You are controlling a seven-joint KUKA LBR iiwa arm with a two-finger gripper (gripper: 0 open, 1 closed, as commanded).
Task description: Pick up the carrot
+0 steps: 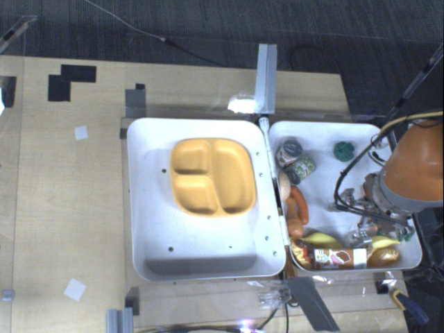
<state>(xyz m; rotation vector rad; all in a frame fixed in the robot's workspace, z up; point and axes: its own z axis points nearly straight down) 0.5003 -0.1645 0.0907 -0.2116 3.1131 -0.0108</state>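
From above, the wooden desk (62, 207) carries two shallow white bins side by side. The left bin (149, 248) holds a yellow divided tray (211, 175) with three compartments, lying flat near the bin's middle.

The right bin (326, 134) is crowded. The carrot (297, 210), orange and elongated, lies along the bin's left wall, roughly upright in the picture, about midway down that side. Just above it sits a tin can (294, 161) lying on its side with a green label, and a pale rounded object touches the carrot's upper left end. A small dark green object (343, 150) rests near the bin's far wall. Along the near wall lie a yellow banana (320, 239), a boxed item with a brown and white label (336, 257), and a brown rounded piece (383, 256) at the right corner.

The arm (416, 168) reaches in from the right, its orange band over the bin's right side. The hand (374, 231) hangs low above the near right corner, well apart from the carrot; whether it is wide or narrow cannot be told.
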